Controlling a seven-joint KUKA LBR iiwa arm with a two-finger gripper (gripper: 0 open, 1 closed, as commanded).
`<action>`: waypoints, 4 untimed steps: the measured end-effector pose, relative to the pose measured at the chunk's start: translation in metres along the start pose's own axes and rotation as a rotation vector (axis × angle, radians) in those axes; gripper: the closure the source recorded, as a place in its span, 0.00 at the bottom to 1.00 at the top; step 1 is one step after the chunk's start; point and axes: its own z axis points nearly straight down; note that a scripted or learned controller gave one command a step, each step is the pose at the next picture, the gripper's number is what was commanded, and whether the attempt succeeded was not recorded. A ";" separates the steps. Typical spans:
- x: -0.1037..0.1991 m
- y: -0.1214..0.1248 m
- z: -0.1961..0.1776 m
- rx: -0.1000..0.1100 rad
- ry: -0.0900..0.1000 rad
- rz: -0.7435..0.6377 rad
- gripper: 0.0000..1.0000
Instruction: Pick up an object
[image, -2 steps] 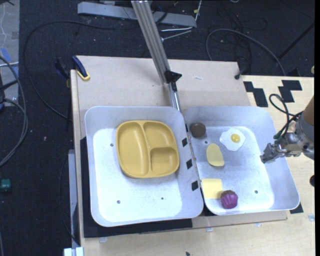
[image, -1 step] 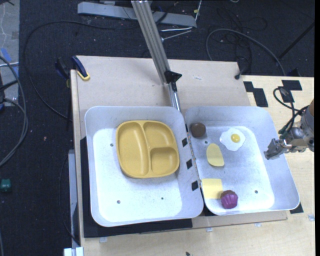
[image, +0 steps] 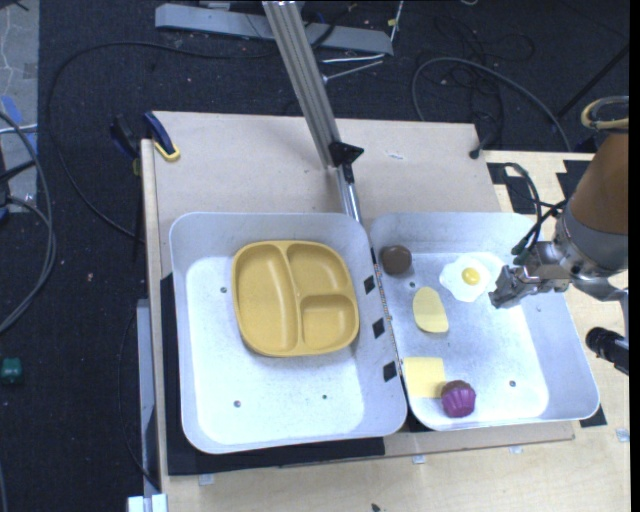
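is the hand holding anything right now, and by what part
Nothing is held: the hand sits just right of the fried egg, with nothing between its fingers.

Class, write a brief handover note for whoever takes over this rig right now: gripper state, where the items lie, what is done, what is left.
Gripper: over the right bin, beside the fried egg, holding nothing visible.
Right bin: brown ball, yellow oval piece, yellow square, purple item.
Left bin: yellow divided plate.
Done: nothing lifted.
Left: grasp and lift one object.

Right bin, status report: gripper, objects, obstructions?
Gripper low beside fried egg, nothing seen held. Brown ball, yellow pieces, purple toy loose. Nothing blocking.
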 end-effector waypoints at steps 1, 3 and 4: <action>0.054 0.017 0.007 0.001 0.000 0.000 1.00; 0.162 0.025 -0.002 0.002 0.001 0.000 1.00; 0.216 0.036 -0.012 -0.001 0.001 0.000 1.00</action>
